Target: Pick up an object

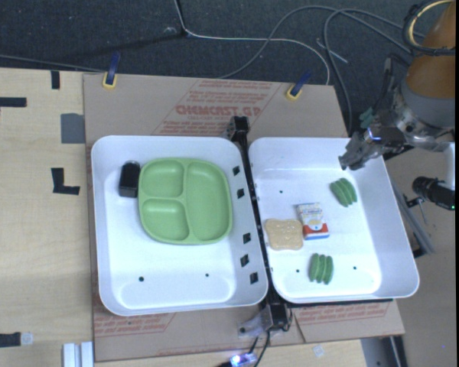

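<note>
Two white bins sit side by side on the counter [30, 205], on a sheet of brown cardboard [214, 109]. The left bin [111, 281] holds a green divided plate [186, 202] with three compartments, lying flat near the bin's middle. A small black block [129, 180] lies just beside the plate's left edge, close enough that it may be touching.

The right bin [382, 274] holds four things. A green pod [343, 192] lies tilted in the upper right part. A small red, white and blue packet [312, 220] sits near the middle, and a tan cracker [283, 235] lies just to its left, the two touching or nearly so. A second green piece [320, 268], ribbed like a bunch of pods, lies below them toward the near wall, apart from the rest.

The arm [432, 75] reaches in from the right. Its end effector [357, 155] hangs over the upper right corner of the right bin, above and just to the right of the tilted pod. Nothing shows between its tips, and the dark, blurred view there does not let me tell how wide it stands. All four things in the right bin rest on the bin floor.

Black clips [243, 239] line the seam between the bins. Cables [237, 37] run over the dark mat behind the counter.
</note>
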